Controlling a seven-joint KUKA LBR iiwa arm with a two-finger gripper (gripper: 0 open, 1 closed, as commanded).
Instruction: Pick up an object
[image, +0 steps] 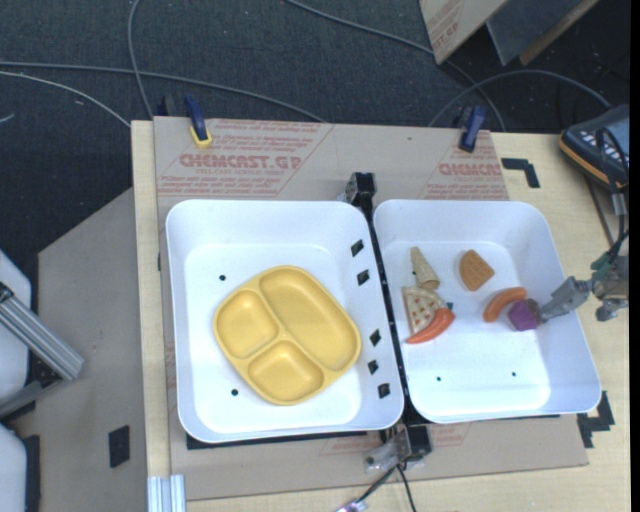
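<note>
The right bin (520, 385) holds several small toy foods. A purple piece (523, 316) lies beside an orange sausage shape (503, 302) near the bin's right wall. Further left are a tan cookie (476, 270), a pale cone (423, 267), a pizza slice (419, 304) and a red pepper (432, 326). My gripper (566, 298) reaches in from the right edge, low over the bin's right rim, its grey tip just right of the purple piece. Most of the arm is cut off by the view's edge. I see nothing held.
The left bin (190, 300) carries a yellow divided plate (287, 333). A black divider with clips (372, 300) runs between the bins. Both stand on a cardboard sheet (240, 160) held by blue and yellow clamps. Cables cross the dark floor behind.
</note>
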